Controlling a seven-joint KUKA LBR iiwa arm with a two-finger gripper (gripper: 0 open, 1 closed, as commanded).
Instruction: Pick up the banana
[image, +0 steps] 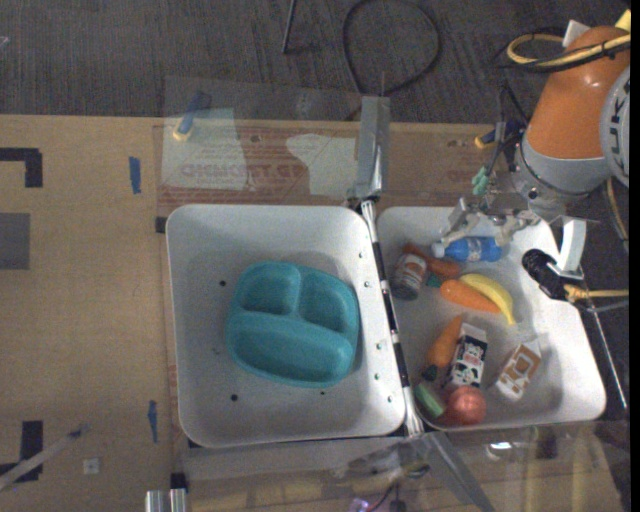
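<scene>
The tabletop (80, 300) is pale brown board with blue tape marks and black squares toward its left edge. On it, the left bin (200, 240) is a shallow white tray with rounded corners, and it holds a teal divided plate (293, 322), smooth plastic, with three compartments and soft rounded edges, lying slightly tilted near the bin's middle.

The right bin (585, 385), the same white shape, touches the left one along a shared rim. In it, from the left: a small can (407, 274) with a dark label near the upper left wall; a green item (430, 400) in the lower left corner; an orange carrot-like piece (445, 343) lying at a slant; a small black-and-white carton (467, 361) just beside it; a red apple (465, 406) at the bottom edge. A blue-and-white bottle (473, 248) lies near the top. The banana (491, 294), yellow and curved, lies in the upper middle, touching a second orange carrot (468, 295) on its left. A brown-and-white packet (518, 368) lies lower right.

The claw (487, 212) hangs over the blue-and-white bottle; whether it is wide or narrow I cannot tell.
</scene>
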